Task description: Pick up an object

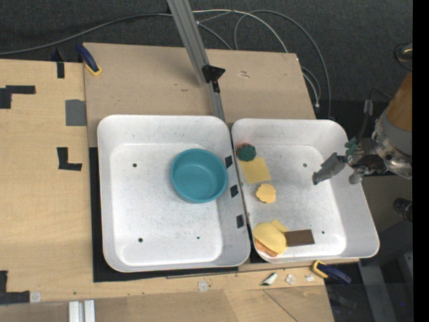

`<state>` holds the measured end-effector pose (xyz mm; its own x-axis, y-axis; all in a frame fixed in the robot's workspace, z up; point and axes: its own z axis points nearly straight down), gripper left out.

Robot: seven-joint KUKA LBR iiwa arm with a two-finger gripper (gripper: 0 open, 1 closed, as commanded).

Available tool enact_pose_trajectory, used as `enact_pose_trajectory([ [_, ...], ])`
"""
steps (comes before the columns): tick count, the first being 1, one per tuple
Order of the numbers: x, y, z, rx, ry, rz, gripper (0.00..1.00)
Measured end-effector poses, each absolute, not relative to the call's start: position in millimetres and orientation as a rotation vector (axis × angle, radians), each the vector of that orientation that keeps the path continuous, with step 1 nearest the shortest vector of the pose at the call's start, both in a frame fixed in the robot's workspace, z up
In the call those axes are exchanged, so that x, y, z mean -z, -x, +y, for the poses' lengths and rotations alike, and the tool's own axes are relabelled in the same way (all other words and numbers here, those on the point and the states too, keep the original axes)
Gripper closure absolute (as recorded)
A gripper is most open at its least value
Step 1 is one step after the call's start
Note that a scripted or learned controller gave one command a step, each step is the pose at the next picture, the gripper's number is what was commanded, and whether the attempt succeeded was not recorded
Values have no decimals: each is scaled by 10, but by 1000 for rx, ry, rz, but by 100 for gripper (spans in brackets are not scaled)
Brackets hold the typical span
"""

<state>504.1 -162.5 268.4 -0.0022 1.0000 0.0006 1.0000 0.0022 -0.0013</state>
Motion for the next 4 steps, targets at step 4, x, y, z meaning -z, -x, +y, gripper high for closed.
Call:
enact_pose_trajectory([
  [4,-1020,-4894,-1701,-7,2216,-2216,0],
])
